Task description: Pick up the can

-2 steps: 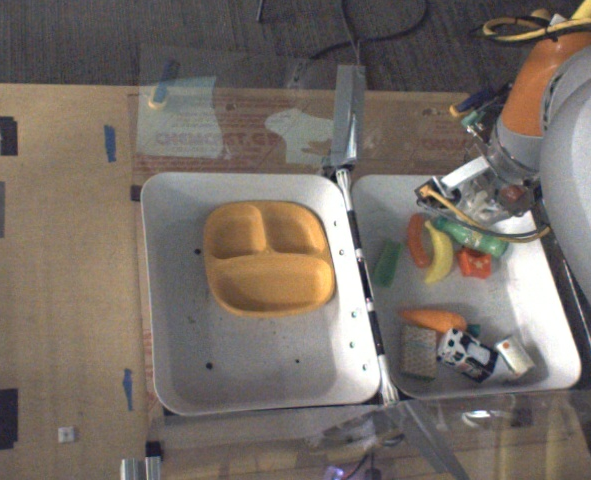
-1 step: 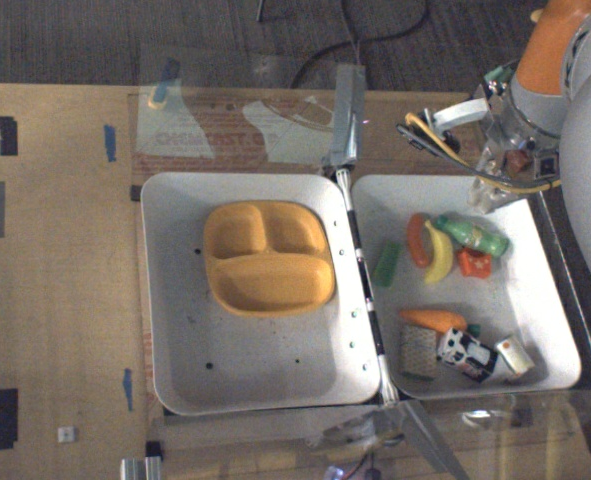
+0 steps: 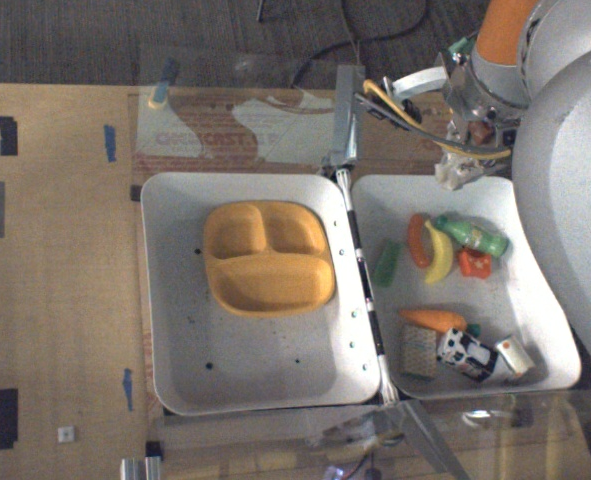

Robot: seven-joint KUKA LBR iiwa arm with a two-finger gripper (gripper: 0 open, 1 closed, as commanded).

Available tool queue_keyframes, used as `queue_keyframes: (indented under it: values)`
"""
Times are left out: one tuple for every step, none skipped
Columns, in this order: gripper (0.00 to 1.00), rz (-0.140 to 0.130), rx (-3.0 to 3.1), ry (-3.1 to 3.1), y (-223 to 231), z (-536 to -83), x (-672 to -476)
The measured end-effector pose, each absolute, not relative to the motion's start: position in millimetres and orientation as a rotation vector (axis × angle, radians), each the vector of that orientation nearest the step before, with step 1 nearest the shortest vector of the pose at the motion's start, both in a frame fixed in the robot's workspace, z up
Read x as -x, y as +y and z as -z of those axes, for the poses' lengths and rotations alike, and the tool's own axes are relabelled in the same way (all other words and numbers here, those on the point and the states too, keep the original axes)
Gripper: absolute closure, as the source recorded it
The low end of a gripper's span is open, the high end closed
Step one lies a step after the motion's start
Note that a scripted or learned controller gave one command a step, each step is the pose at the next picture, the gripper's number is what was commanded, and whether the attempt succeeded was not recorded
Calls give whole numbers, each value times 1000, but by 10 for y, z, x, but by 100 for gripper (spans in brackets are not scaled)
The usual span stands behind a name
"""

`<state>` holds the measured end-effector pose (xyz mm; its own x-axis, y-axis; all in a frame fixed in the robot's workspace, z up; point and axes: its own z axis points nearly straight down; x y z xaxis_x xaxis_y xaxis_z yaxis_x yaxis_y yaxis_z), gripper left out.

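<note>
Camera view puts the hand (image 3: pixel 462 171) at the right bin's (image 3: pixel 550 298) far rim, its grip state impossible to tell, while the can (image 3: pixel 513 357) lies near the front right corner beside a black-and-white toy (image 3: pixel 465 353), so descend centred, avoiding that neighbour.

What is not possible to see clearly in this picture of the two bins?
- Hand: in the camera view it is a small pale blur at the right bin's far rim; its state cannot be told.
- Can: small, in the bin's near right corner, partly behind the black-and-white toy; its label is unreadable.
- Arm: cut off by the top and right edges, and it hides the bin's right wall.
</note>
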<state>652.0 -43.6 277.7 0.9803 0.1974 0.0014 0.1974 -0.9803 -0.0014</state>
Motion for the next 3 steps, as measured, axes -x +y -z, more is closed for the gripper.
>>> queue_keyframes:
  values:
    - [100, -8, 3124, -318, -346, -2442, -5608]
    - [100, 0, 3125, -312, 571, -2543, -5758]
    - [100, -4, 3125, -307, 748, -2319, -5532]
